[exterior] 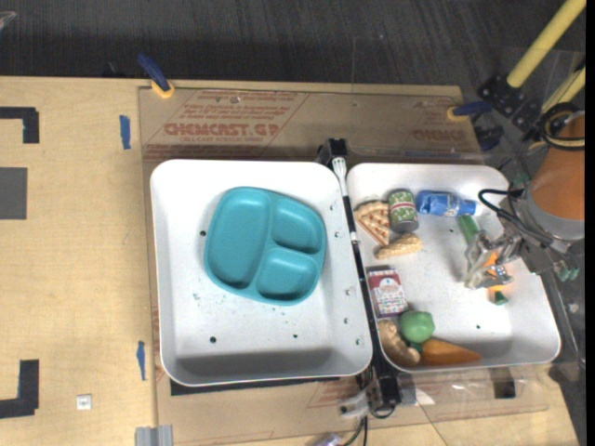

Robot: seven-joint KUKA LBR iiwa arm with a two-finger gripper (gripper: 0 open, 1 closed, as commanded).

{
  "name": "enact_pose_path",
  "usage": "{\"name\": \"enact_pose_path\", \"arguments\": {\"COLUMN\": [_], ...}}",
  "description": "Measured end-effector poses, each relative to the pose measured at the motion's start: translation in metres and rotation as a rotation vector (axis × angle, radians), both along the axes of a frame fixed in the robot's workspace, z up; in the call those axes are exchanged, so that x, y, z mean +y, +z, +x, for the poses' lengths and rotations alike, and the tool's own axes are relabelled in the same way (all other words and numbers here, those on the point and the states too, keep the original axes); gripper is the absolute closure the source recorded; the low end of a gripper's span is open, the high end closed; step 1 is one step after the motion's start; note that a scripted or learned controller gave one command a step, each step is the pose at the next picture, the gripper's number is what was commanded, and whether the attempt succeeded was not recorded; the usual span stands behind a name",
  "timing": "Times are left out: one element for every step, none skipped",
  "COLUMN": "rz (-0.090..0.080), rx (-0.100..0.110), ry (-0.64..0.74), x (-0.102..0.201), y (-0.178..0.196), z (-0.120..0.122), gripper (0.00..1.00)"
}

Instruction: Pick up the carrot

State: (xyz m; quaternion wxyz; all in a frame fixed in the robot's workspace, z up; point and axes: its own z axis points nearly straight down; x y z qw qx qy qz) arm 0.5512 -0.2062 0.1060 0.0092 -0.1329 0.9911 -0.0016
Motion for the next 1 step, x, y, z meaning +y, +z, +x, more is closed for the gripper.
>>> {"name": "enact_pose_path", "arguments": {"rz": [0.0], "rx": [0.002], "ry": [0.051], "x": [0.0588], "y": [0.0986], "z": [0.0124], "gripper": [1.0]}}
